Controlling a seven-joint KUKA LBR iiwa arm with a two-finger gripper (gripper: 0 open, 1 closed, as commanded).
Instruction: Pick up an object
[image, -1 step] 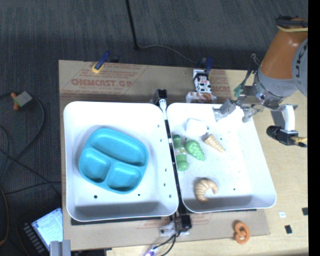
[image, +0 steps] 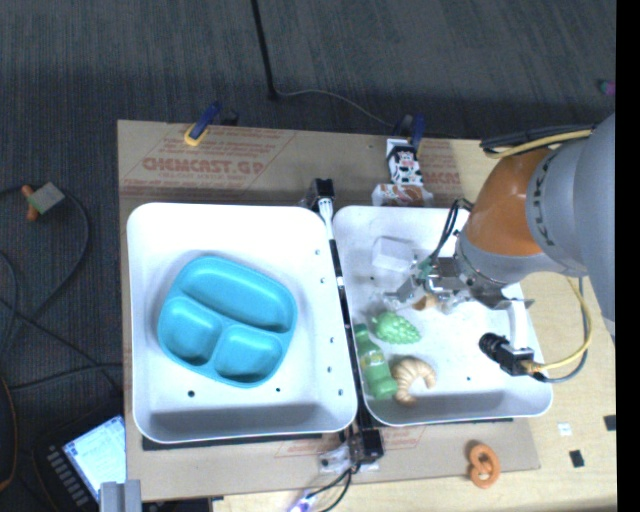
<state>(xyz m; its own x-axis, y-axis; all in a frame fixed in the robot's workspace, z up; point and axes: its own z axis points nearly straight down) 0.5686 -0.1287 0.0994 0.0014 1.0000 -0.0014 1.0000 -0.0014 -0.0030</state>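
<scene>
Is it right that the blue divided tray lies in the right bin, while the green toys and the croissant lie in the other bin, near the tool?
Not quite. The camera view shows the blue divided tray in the left bin, not the right. The green toys and the croissant lie in the right bin, near the tool, as you said.
</scene>
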